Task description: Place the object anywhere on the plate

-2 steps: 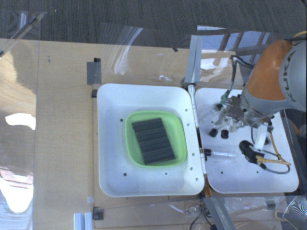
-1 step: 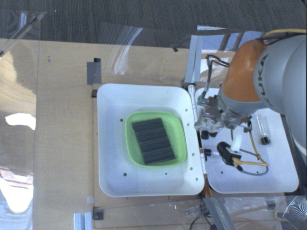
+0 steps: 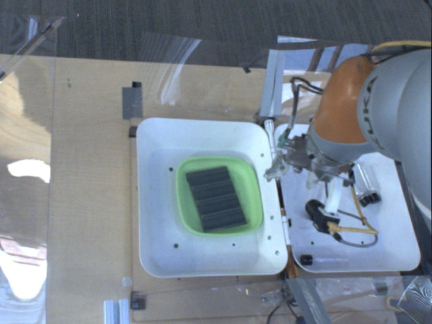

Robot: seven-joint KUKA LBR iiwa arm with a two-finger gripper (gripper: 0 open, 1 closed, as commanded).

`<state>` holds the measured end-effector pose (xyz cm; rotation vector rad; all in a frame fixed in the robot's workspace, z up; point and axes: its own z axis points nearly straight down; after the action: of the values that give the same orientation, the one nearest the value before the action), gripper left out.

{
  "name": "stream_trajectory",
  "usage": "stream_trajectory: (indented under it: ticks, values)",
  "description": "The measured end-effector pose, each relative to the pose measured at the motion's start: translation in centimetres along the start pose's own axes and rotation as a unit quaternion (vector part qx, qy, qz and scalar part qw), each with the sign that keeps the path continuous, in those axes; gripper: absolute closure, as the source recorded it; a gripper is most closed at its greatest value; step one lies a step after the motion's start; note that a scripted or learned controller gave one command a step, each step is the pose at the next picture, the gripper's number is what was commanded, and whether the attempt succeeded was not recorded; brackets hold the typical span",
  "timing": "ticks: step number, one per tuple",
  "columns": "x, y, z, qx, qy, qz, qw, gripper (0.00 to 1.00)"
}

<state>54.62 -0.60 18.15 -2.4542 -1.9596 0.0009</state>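
A dark grey ridged block [image 3: 214, 198] lies flat on the green plate [image 3: 253, 175], which sits in the middle of the left bin [image 3: 150, 201]. My gripper [image 3: 275, 169] hangs at the divide between the two bins, just right of the plate's far right corner. It is apart from the block, and nothing shows in it. The grey arm with its orange band [image 3: 341, 110] comes in from the right, over the right bin.
The right bin [image 3: 395, 245] lies under the arm and wrist. A small black piece [image 3: 306, 259] sits at its near left corner. A metal upright [image 3: 273, 79] stands behind the bins. Bare wooden bench [image 3: 81, 181] extends to the left.
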Motion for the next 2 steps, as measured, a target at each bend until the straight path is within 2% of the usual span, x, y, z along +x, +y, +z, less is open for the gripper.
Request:
stream_trajectory:
  ticks: [1, 2]
  values:
    - [7.5, -2.2, 0.0, -0.001, 0.0, 0.018, 0.9998, 0.0]
    - [1.5, 2.4, -0.1, -0.001, 0.0, 0.018, 0.9998, 0.0]
